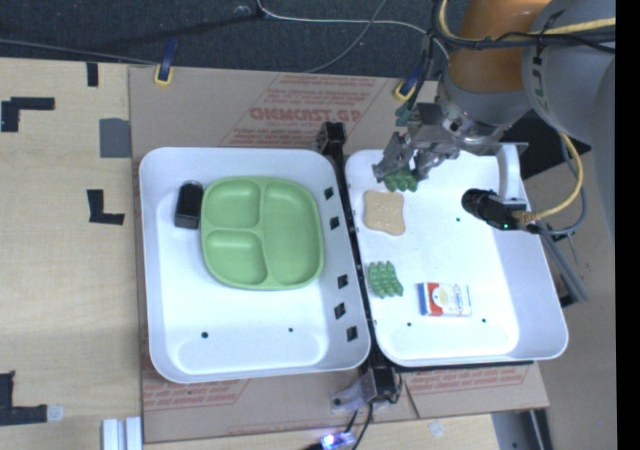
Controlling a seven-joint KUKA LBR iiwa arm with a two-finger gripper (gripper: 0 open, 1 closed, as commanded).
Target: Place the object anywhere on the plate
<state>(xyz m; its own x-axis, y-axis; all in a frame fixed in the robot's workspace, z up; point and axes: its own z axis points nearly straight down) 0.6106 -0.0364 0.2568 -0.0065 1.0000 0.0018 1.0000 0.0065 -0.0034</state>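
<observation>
The green plate (pixel 262 233), split into three compartments, lies in the left bin (pixel 250 343). My gripper (pixel 403 174) hangs over the far left part of the right bin (pixel 500 268). Its fingers are closed on a small green bumpy piece (pixel 402 181), which shows between the fingertips. The held piece sits just above a tan bread-like slice (pixel 384 212) lying on the bin floor. The plate is to the gripper's left, across the divider between the bins.
A black block (pixel 188 205) rests in the left bin against the plate's left edge. The right bin also holds a second green bumpy piece (pixel 384 279) and a small red, white and blue box (pixel 444 299). Black clips (pixel 340 228) line the divider.
</observation>
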